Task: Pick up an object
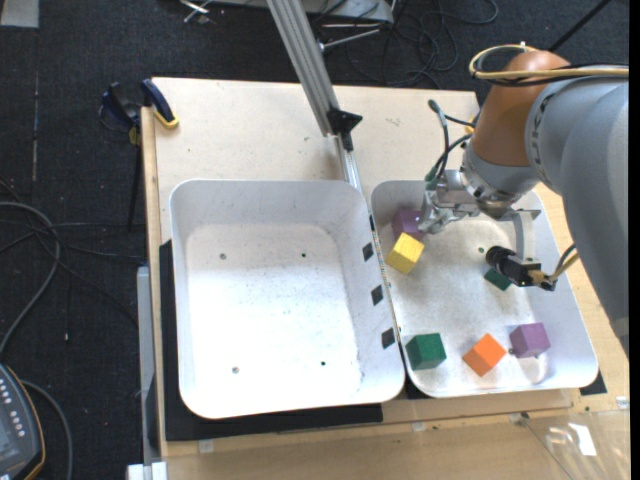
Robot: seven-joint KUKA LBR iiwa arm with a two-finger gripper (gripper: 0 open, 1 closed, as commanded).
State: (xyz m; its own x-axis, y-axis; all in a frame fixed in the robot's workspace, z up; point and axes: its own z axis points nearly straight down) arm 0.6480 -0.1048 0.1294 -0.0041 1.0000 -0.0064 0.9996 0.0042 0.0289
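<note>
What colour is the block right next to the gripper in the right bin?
Yellow. The block shows best in the camera view, just below the gripper.

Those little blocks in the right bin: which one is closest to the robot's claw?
The yellow block, just below the gripper; green, orange and purple ones lie along the bin's near edge.

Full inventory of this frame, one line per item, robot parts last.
white bins: 2, side by side on bench
yellow block: 1, right bin, upper left
purple block: 1, right bin, just above the yellow one
green cube: 1, right bin, near edge
orange block: 1, right of green cube
purple cube: 1, right of orange block
dark green piece: 1, right bin, middle right
clamp: 1, blue-yellow, bench corner
arm: 1, grey, orange band
gripper: 1, over right bin
</note>
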